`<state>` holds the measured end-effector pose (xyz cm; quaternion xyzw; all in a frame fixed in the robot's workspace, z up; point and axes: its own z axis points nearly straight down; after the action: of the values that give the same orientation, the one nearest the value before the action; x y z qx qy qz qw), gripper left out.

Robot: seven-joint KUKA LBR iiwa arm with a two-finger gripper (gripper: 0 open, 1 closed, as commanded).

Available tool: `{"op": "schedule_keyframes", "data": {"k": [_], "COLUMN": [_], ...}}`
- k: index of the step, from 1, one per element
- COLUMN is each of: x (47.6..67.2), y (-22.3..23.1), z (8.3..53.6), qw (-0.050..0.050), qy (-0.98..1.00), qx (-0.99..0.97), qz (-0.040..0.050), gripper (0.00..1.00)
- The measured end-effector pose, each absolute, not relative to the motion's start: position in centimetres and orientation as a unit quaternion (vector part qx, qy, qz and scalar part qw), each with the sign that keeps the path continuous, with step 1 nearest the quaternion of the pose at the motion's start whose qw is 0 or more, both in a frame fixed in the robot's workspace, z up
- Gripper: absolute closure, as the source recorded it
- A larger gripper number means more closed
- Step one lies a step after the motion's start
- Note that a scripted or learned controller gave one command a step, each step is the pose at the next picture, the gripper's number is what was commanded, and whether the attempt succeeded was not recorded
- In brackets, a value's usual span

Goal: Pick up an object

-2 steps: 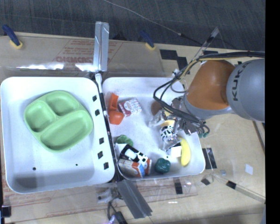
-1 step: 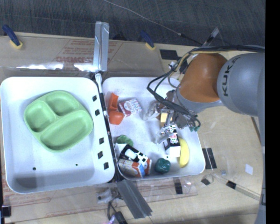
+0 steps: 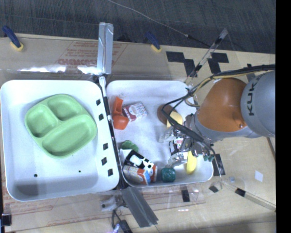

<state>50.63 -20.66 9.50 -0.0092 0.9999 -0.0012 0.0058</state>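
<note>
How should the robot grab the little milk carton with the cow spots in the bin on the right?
Probably from straight above, closing across the cow-spotted carton's narrower sides near its middle. It lies tipped on its side in the right bin's lower-left corner, hard against the wall, so a side approach looks blocked. The green ball sits close on its right, so the fingers have little room there. The gripper hangs further right.

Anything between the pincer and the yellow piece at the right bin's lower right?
Nothing visible. The pincer is low in the right bin, with the yellow piece right beside it toward the bin's lower-right corner. The teal ball and the milk carton lie further left, off that line.
</note>
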Motion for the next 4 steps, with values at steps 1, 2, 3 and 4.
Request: {"op": "schedule_keyframes", "data": {"k": [1,2,3,4], "x": [59.2,55.0,49.4,59.9], "y": [-19.2,-20.8,-16.5,-13.6], "z": [9.3,9.3,9.2,9.2], "qw": [0.002,0.001,0.0,0.0], "qy": [0.999,0.994,0.984,0.975], "qx": [0.034,0.11,0.18,0.223], "qz": [0.0003,0.0002,0.0005,-0.0003], "gripper": [0.0,0.0,0.0,0.0]}}
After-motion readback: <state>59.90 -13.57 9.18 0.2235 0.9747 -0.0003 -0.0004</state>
